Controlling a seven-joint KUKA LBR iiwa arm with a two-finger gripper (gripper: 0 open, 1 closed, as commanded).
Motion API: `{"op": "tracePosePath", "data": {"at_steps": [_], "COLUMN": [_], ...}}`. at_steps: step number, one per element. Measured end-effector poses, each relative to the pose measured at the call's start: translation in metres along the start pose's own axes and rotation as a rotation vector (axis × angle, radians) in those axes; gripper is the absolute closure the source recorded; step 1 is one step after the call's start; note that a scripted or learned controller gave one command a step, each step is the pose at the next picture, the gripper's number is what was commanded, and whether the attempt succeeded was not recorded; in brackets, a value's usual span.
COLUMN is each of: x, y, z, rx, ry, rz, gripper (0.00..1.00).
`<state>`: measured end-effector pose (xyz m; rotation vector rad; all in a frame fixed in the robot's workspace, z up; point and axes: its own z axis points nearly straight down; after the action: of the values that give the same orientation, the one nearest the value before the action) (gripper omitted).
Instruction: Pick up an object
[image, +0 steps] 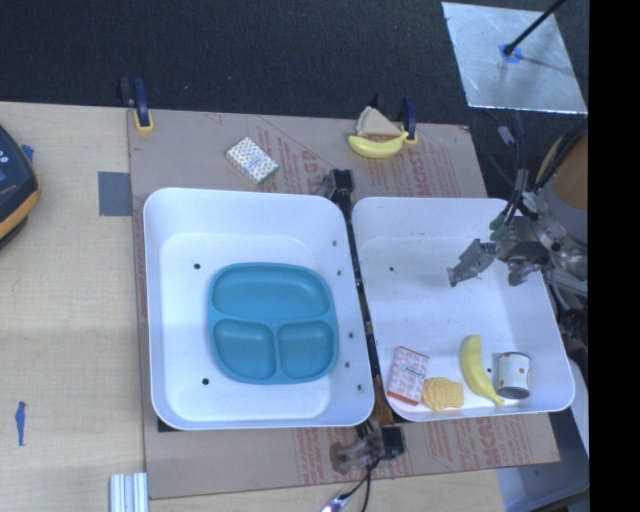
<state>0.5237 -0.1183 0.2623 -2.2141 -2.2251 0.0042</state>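
White bins: two shallow bins side by side on the worktop (70, 330); left bin (165, 300), right bin (420, 300).
End effector (490, 265): over the right bin's far right part, fingers apart, nothing between them.
Banana (478, 370): yellow, in the right bin, nearer the camera than the end effector, well apart.
Can (513, 375): just beside the banana, below the end effector.
Packet (407, 374) and yellow biscuit (443, 394): near-left of the end effector, touching.
Blue tray (271, 322): left bin, far left of the end effector.
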Motion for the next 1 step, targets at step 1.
{"op": "tracePosePath", "data": {"at_steps": [1], "x": [-0.0347], "y": [-0.0115], "z": [0.1082], "rx": [0.001], "ry": [0.000], "rz": [0.001], "gripper": [0.00]}}
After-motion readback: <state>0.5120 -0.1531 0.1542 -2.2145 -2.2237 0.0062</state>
